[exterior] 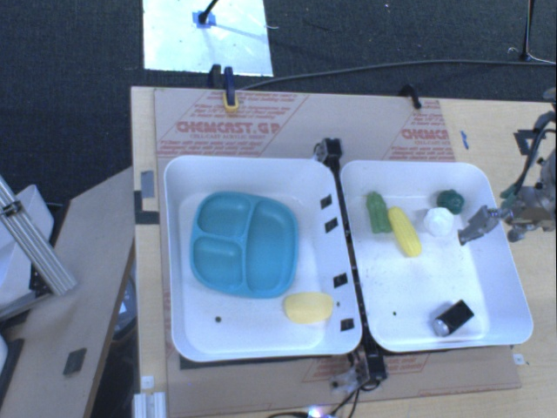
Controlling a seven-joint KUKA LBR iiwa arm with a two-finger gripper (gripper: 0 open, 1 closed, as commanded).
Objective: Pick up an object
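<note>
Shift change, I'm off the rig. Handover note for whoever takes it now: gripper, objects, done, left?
Gripper: at the right bin's right edge, above the floor, holding nothing; finger state unclear.
Right bin: green piece beside yellow corn, white object, dark green object, black object near the front.
Left bin: blue divided plate, yellow object in front of it.
Done: nothing picked.
Left: descend, grasp, lift. White object looks nearest.

1. Left white bin [187, 233]: blue sectioned plastic plate [244, 244], pale yellow oval block [308, 307].
2. Right white bin [496, 277]: green pickle-shaped toy [378, 212] beside yellow corn cob [404, 232], white round piece [439, 222], dark green lump [450, 201], black block [453, 317].
3. Grey gripper [477, 225] above the right bin's right edge.
</note>
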